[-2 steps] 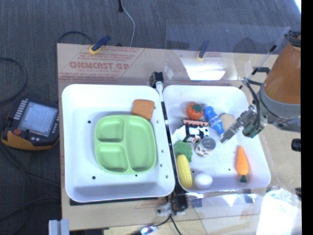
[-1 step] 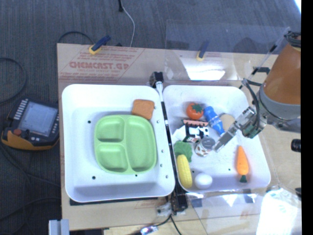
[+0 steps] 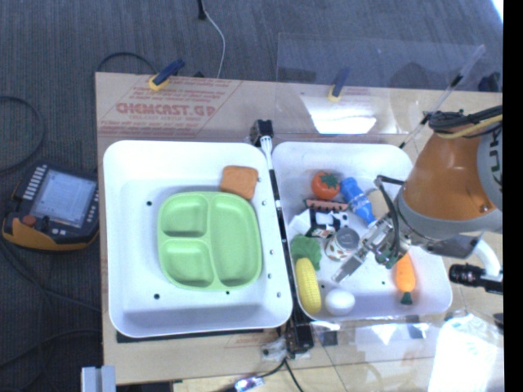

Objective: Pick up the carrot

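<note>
Gripping the carrot (image 3: pixel 404 274) mid-body suits its likely light, stiff, smooth form; the tool (image 3: pixel 353 265) beside it: state cannot be determined.

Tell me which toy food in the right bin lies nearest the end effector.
The carrot, orange with a green tip, lies just right of the end effector; the corn, egg and tomato lie farther.

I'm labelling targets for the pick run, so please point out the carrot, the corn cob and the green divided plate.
carrot (image 3: pixel 404 273), camera view, middle of its orange body.
corn cob (image 3: pixel 307 285), camera view, middle of the yellow cob.
green divided plate (image 3: pixel 210 204), camera view, the ridge between its compartments.
</note>
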### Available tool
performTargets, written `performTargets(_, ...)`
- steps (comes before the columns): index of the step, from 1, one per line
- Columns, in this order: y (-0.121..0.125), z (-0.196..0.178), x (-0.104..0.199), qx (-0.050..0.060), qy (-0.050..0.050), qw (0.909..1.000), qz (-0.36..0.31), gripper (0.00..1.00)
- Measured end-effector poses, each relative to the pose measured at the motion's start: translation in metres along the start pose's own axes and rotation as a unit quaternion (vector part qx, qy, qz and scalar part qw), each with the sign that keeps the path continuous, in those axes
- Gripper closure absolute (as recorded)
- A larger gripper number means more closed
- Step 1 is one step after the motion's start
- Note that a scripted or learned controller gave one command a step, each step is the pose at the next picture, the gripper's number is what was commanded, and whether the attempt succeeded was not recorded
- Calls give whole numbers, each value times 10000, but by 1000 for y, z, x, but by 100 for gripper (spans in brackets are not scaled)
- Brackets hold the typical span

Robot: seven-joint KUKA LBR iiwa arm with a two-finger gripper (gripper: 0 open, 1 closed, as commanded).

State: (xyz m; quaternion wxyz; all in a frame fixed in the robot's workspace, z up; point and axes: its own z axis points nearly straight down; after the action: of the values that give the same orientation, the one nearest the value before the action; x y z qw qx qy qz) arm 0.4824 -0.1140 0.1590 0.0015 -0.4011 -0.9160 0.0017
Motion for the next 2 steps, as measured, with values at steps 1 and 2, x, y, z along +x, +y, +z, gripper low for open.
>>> performTargets(1,-42,68,-55,-54,-72,9990,-446,0)
performTargets(2,-40,56,-56,-72,-104,9989,-443,100)
